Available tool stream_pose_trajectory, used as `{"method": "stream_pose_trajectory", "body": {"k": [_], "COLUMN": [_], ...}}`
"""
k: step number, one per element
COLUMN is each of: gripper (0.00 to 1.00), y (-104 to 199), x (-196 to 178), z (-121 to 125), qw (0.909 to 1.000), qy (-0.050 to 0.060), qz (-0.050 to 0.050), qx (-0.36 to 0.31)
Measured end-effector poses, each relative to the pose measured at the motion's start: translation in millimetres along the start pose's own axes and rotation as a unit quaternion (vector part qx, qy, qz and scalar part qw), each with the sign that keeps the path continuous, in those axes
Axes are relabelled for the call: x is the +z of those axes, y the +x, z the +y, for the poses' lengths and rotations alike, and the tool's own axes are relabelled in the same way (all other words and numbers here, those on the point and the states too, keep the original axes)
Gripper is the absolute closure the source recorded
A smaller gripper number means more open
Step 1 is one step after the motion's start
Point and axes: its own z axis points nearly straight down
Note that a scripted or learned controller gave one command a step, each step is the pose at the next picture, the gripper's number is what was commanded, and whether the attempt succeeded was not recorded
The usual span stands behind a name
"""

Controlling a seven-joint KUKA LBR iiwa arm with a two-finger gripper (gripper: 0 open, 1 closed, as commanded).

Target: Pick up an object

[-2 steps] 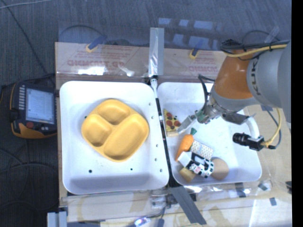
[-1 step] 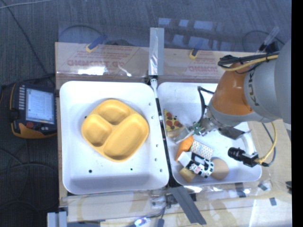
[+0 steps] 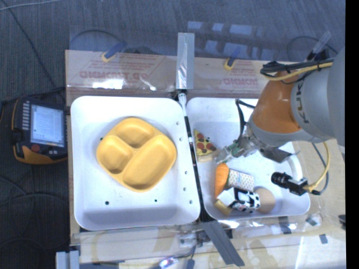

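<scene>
Gripper (image 3: 234,149) above one carrot (image 3: 221,179)

The tool (image 3: 238,148) is too blurred to make out its tips. Just below it, the small things (image 3: 242,194) crowd together, overlapping and hard to identify. The arm (image 3: 314,102) runs off the right edge.

two bins (image 3: 84,150), one yellow tray (image 3: 136,153)

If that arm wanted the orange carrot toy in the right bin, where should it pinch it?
Probably the carrot's upper, wider half, coming from above with the fingers closing across its width. That end lies free on the bin floor, while its lower end crowds against the patterned pouch and the other toys.
</scene>
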Motion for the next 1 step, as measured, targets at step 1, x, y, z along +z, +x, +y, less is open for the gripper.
{"method": "stream_pose_trajectory", "body": {"k": [1], "gripper": [1.0], "y": [39.1], "x": [-80.8], "z": [23.7], "qw": [0.9999], "qy": [0.01], "qz": [0.003], "qx": [0.0]}}
